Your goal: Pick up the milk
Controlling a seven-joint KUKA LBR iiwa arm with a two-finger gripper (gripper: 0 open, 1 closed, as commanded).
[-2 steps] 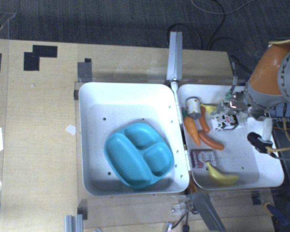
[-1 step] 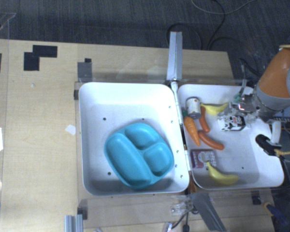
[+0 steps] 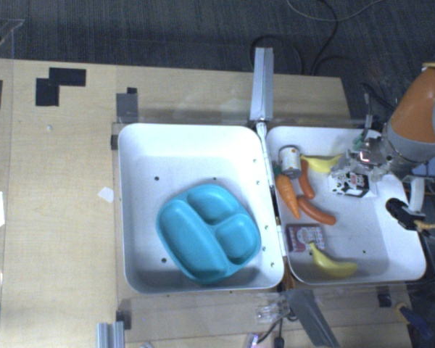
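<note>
Camera view shows us the pincer (image 3: 354, 167) low over the right shallow white bin (image 3: 413, 267), near its far right part, at the end of the grey arm with the orange band (image 3: 423, 114) that comes in from the right. We cannot tell if the pincer is released or clenched, because its metal parts blur together with what is under it. Directly below the pincer we see a small white carton with black print (image 3: 351, 184), which seems to be the milk; it lies on the bin floor, and we cannot tell if the pincer touches it.

Just left of the pincer lies a small yellow banana (image 3: 321, 164), and beside that a round white and brown can (image 3: 289, 158) near the bin's far left corner. Below the can, two long orange carrots (image 3: 288, 196) lie close to the left wall, and a red-orange sausage-shaped piece (image 3: 317, 212) lies to their right. Nearer to us we see a flat dark purple packet (image 3: 304, 236), and a second yellow banana (image 3: 332, 264) just beside it.

The left shallow white bin (image 3: 141, 158) holds a blue plastic plate with three compartments (image 3: 209, 230), tilted toward its near right corner. Both bins rest on the light wooden table (image 3: 51, 209).
</note>
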